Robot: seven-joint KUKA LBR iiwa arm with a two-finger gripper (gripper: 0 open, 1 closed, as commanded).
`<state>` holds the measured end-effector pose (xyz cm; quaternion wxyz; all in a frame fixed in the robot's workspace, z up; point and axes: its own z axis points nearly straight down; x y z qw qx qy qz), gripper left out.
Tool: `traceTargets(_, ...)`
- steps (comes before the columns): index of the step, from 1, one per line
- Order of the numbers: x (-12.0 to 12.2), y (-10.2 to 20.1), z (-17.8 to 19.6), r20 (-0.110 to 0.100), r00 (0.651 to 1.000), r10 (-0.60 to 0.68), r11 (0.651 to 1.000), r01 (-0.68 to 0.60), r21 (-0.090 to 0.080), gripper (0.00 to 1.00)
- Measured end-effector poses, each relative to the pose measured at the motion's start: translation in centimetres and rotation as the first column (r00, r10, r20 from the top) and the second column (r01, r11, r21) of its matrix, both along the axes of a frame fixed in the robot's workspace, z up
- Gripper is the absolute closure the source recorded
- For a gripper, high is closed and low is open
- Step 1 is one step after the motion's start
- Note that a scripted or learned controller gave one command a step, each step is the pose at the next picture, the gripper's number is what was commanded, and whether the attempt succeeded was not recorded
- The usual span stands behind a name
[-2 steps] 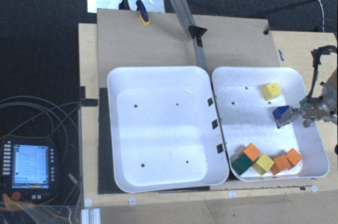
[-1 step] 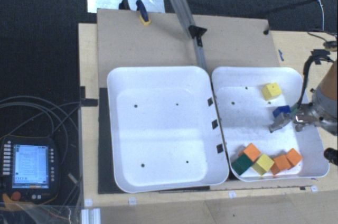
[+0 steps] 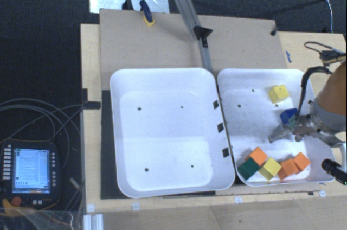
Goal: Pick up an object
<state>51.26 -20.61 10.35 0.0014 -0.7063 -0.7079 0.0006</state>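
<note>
Several small cubes lie in the right bin. A yellow cube sits near its far side, with a blue cube just in front of it. Along the near wall an orange cube, a green cube, a second yellow cube and two more orange cubes are clustered. My gripper hangs low in the right bin, directly on the near side of the blue cube and close to it. The grey arm enters from the right.
The left bin stands beside the right one, with black clips along their shared edge. A grey pole slants over the back board. A teach pendant and cables lie on the floor at the left.
</note>
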Motion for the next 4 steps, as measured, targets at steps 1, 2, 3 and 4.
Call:
traceTargets(1,0.2,-0.1,1.4,0.007,1.0,0.002,1.0,-0.002,-0.002,1.0)
traceTargets(2,0.4,-0.2,7.8,0.011,1.0,0.002,1.0,-0.002,-0.004,1.0)
traceTargets(3,1.1,0.5,13.9,0.012,1.0,0.004,1.0,-0.004,-0.004,1.0)
traceTargets(4,1.2,0.4,19.3,0.011,1.0,0.004,1.0,-0.003,-0.004,1.0)
